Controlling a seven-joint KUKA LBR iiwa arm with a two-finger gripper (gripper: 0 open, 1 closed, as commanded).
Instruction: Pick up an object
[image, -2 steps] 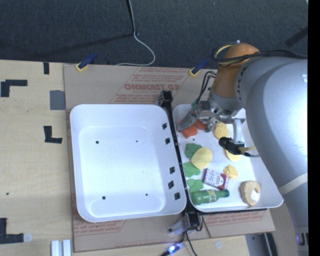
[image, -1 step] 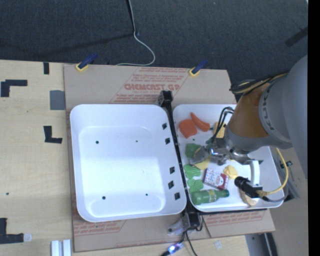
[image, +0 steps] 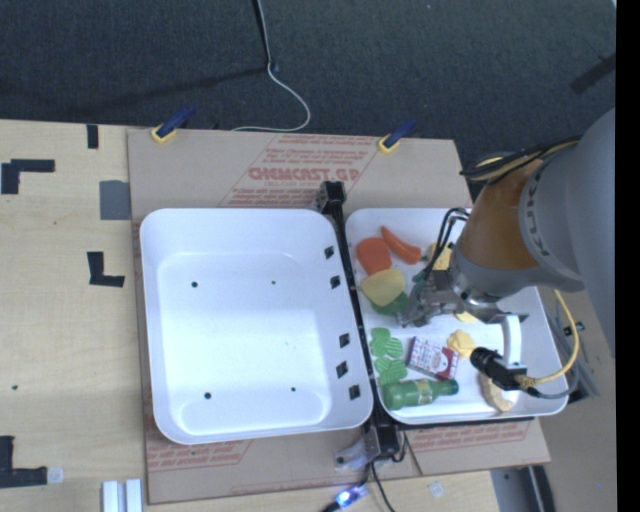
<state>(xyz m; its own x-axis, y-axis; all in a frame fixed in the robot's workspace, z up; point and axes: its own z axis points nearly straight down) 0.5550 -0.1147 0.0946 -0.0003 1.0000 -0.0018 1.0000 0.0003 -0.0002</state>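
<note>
Even, soft overhead light, nothing harsh.
The white bins (image: 240, 330) look bright without glare; faint shadows gather inside their walls. The arm (image: 560, 215) looms soft and blurred near the lens, and the dark floor is grainy.

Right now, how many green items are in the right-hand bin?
2 clearly visible: a green bottle lying along the near wall and a light green piece just above it by the divider. The arm may hide others.

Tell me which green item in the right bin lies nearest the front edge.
The green bottle, lying on its side along the front wall; the light green piece sits farther back.
</note>
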